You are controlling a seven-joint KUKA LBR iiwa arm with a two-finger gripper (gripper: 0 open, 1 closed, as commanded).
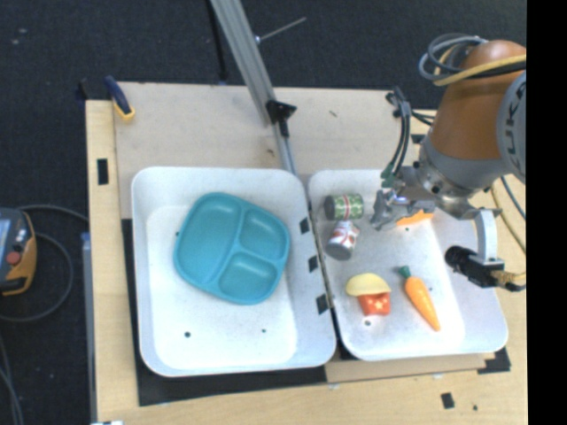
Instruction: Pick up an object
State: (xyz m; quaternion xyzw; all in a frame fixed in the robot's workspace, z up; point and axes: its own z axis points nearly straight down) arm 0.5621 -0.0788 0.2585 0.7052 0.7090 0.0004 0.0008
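1. the green can [345,206] is lying on its side just left of the gripper [386,212], near the far edge of the right bin [483,321]; of the loose things it is the closest to the tool, so i judge it the likeliest pick.
2. its long axis is running left to right, pointing roughly at the gripper, so a pinch across its round body would need the tool shifting left over it.
3. the can is looking like a smooth metal cylinder, green label with a duller end cap; it is likely to roll if nudged.
4. whether the gripper is spread or pressed together i cannot tell; the metal tool is blurring into the wrist, and nothing is showing pinched in it.
5. a small orange piece [415,220] is lying just right of the tool, partly under the arm; what it is i cannot tell.
6. a silvery crumpled thing [342,239] is sitting below and left of the gripper, shiny and irregular.
7. nearer the camera, a yellow-and-red toy [370,294] and a tapered orange carrot [420,300] with a green top are resting apart from each other.
8. far left of the gripper, a smooth teal divided plate [232,247] is lying flat in the left bin [159,343].
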